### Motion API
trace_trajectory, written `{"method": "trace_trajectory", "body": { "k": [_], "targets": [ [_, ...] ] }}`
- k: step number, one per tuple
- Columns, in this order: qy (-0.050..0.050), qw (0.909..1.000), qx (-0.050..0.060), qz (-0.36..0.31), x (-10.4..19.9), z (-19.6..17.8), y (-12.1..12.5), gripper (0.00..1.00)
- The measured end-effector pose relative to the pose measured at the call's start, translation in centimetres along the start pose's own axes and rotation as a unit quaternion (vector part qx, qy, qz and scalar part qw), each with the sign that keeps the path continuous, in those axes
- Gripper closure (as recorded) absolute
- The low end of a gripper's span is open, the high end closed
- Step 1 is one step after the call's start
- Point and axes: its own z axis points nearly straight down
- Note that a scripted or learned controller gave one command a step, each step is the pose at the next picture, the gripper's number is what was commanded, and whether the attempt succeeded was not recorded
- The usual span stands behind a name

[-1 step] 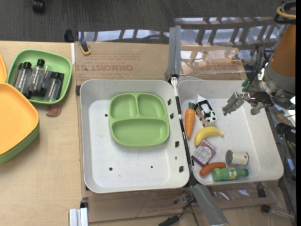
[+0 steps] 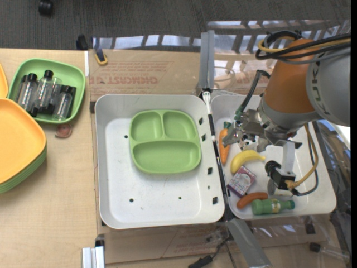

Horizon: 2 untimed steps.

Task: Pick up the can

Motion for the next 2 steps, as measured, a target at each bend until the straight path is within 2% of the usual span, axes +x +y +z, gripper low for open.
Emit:
{"method": "trace_trajectory", "body": {
  "k": [1,2],
  "targets": [
    [0.0,0.9994,0.0,0.035,-7.8,3.3,2.4,0.0],
    [0.0,0.9999,-0.001,0.016,-6.1,5.8,13.1,0.0]
  ]
}}
